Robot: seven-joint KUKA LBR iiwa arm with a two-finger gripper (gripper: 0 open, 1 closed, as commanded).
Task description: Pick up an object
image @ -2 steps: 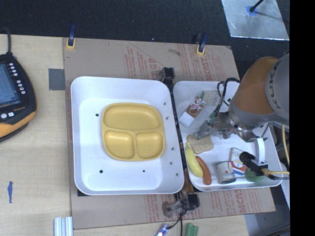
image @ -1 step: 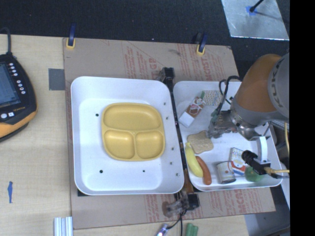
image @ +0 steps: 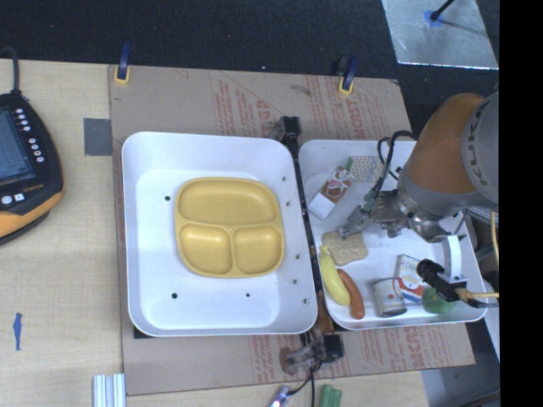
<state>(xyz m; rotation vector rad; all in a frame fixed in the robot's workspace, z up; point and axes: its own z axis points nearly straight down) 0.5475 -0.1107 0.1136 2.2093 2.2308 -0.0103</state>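
Note:
My gripper [image: 360, 221] hangs low over the middle of the right bin [image: 373, 153], reaching in from the right. Just below its tip lies a tan slice of toast [image: 347, 249]; whether they touch I cannot tell. A small white and brown packet [image: 334, 190] lies to its upper left. Along the bin's front left lie a yellow banana [image: 333, 280] and a red sausage [image: 352, 294]. A tin can [image: 389, 297], a white carton [image: 410, 273] and a green object [image: 438, 303] sit at the front right. The arm hides the bin's right part.
The left bin [image: 148, 227] holds a yellow divided plate [image: 229, 225]. A handheld control pendant [image: 24, 168] rests on the bench at the far left. Clamps [image: 122, 64] pin the cardboard sheet at the back.

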